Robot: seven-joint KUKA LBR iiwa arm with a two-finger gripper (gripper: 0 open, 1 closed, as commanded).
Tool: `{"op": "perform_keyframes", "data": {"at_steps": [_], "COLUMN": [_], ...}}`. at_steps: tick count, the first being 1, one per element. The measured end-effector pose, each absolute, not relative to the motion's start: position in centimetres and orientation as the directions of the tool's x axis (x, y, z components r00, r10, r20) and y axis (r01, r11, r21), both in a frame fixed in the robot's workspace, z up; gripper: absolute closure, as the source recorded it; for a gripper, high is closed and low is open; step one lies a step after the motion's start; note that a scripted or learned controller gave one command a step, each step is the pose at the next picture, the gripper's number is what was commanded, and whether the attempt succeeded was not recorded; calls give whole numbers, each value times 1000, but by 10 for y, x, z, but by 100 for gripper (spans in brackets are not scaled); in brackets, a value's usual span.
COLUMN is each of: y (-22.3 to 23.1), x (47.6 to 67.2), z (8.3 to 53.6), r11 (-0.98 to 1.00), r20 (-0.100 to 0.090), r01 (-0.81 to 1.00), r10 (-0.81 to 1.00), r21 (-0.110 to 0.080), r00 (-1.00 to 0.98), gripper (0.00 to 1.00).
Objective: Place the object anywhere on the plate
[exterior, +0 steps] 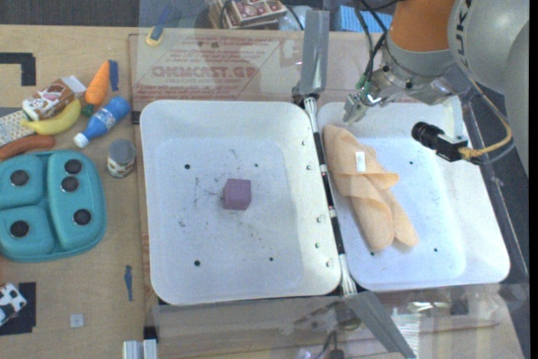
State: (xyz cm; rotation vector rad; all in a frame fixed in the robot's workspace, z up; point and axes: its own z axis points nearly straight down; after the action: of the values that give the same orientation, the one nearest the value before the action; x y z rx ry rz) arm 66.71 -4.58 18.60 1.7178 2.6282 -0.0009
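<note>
- I have the arm (492, 21) reaching in, with the gripper (360, 103) poised over the far left corner of the right bin (471, 261), just beyond the top end of a tan folded cloth (370, 189).
- From this slant I cannot tell whether the gripper is wide or narrow, and I see nothing carried in it.
- The other loose thing is a purple block (236, 194), which lies alone near the middle of the left bin (168, 269), well apart from the gripper.
- I read this as the approach step, with nothing picked yet. The cloth is the nearer candidate.
- I cannot pick out a plate. A teal tray (50, 206) sits on the bench left of the bins, but it is no sure match.
- Next move, as I judge it: descend squarely onto the chosen object, close, and confirm a real hold before lifting away.
</note>
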Motion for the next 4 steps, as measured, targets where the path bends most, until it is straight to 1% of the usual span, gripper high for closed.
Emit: {"op": "perform_keyframes", "data": {"at_steps": [1,2,3,4], "y": [-46,-45,-45,-45], "x": [667,669,669,670], "z": [186,198,198,209], "r11": [402,403,403,404], "r20": [-2,-6,-6,-10], "r01": [916,915,915,915], "r10": [916,915,915,915], "r21": [1,6,5,11], "r00": [-402,-403,-403,-404], "gripper": [0,100,0,100]}}
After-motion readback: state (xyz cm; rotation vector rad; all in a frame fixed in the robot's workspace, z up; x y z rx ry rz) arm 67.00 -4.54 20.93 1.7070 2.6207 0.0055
